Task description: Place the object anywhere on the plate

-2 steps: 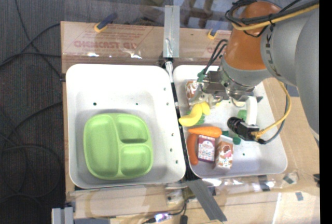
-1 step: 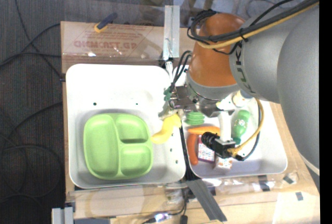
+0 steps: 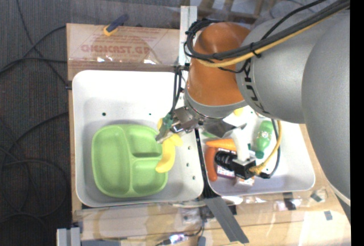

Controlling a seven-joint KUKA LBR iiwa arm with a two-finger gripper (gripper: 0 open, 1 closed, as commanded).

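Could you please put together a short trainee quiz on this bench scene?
1. True or false: the banana lies flat in the middle of the green divided plate.
2. Which bin holds the plate? A) left bin B) right bin
3. Fill in: the green bottle lies in the ___ bin.

Key:
1. False. The banana hangs from the end effector at the plate's right rim, its lower end over the edge.
2. A.
3. Right, beside a carrot.
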